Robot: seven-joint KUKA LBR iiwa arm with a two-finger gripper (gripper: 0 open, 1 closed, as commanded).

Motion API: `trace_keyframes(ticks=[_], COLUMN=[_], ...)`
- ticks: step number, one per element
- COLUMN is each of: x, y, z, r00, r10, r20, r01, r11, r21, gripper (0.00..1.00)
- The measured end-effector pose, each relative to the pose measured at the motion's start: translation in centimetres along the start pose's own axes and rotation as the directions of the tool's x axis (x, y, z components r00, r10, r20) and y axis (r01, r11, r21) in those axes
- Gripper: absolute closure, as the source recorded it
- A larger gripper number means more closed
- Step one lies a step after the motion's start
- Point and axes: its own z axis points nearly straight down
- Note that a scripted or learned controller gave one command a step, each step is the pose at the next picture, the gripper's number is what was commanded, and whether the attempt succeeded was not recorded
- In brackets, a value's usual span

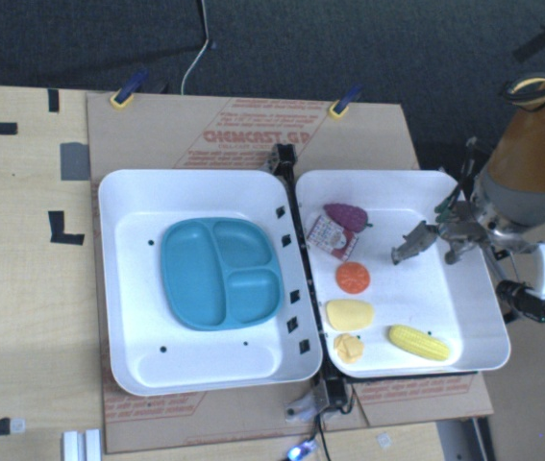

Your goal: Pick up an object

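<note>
Overall, two white bins abut: left bin (123, 257) with a blue divided plate (222, 272) and bare floor around it; right bin (464, 349), open floor at centre and right. Gripper (433, 242), fingers spread, holding nothing, hangs there. Along its left wall: purple item (346, 216), packet (331, 237), orange disc (353, 278), yellow block (349, 313); corn cob (419, 343) near the front.

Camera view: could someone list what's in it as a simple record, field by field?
left bin: blue divided plate
right bin: purple toy, red-and-white packet, orange round piece, yellow block, small yellow piece, corn cob
gripper: above the right bin's right part, holding nothing
under bins: cardboard sheet
</note>
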Motion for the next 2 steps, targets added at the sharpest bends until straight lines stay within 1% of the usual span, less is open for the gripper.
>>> trace_keyframes(ticks=[1,2], x=[0.0,0.8], y=[0.2,0.5], z=[-0.4,4.5], r00=[1.000,1.000], r10=[-0.003,-0.003], r20=[0.002,0.001], r01=[0.003,0.003], r11=[1.000,1.000], r21=[-0.009,-0.004], gripper=[0.00,0.00])
